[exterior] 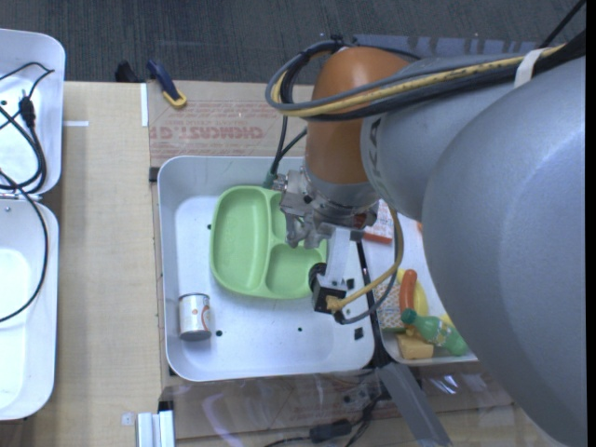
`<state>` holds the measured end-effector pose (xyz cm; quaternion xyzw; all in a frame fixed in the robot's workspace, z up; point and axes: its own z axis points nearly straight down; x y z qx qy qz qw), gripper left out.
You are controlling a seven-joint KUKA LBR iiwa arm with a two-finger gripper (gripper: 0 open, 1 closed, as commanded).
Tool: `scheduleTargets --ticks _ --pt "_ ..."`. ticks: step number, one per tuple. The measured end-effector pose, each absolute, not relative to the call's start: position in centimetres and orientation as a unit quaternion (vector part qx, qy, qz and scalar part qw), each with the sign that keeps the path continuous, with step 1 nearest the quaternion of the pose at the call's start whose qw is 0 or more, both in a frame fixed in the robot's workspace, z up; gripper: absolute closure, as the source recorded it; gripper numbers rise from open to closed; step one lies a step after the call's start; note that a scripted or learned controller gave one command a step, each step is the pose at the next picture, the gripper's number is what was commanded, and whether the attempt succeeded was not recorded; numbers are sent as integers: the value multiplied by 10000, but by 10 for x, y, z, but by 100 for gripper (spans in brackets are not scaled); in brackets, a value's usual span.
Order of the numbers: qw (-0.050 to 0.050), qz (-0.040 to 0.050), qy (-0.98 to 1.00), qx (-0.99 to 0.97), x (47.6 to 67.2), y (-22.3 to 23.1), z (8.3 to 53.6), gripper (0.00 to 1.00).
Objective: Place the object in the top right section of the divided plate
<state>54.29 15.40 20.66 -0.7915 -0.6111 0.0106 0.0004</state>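
Note:
A light green divided plate (244, 240) lies in the left white bin (177, 250), with one long section on its left and smaller sections on its right. My gripper (304, 232) hangs over the plate's right side, under the orange wrist band (352, 110), and hides part of the plate's upper right section. A small silver can (194, 316) lies on its side on the bin floor, below and left of the plate, well apart from the gripper.
The right bin holds toy food at its lower end: a carrot (407, 290), a yellow piece (415, 346) and a green bottle (440, 333). The grey arm covers most of that bin. A black cable block (328, 298) hangs by the plate's lower right corner.

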Motion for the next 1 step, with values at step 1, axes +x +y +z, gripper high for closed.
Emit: scheduleTargets --ticks 1 --pt "11 55 -6694 -7429 517 173 214 100"
